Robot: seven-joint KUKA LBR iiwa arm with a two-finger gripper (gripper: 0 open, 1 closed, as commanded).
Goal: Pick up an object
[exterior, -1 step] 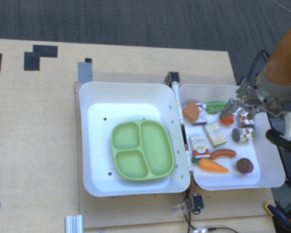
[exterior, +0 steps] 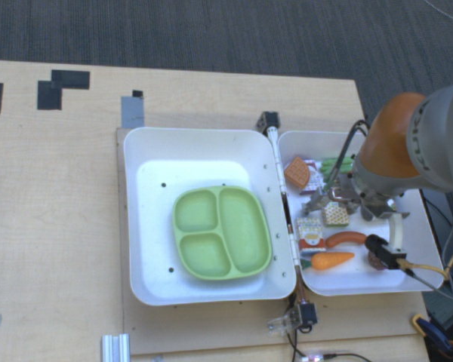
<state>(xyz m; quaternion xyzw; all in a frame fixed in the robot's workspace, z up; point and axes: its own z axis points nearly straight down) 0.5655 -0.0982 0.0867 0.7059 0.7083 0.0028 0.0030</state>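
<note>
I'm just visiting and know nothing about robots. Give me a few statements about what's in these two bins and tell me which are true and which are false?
1. The green divided plate lies in the left bin. True.
2. The plate has three compartments. True.
3. The carrot sits on the green plate. False: it lies in the right bin, near its front edge.
4. The arm reaches over the left bin. False: it hangs over the right bin, where the small toy foods are.
5. A red sausage lies just behind the carrot. True.
6. The waffle-like brown piece is outside both bins. False: it lies in the right bin, near its left wall.
</note>
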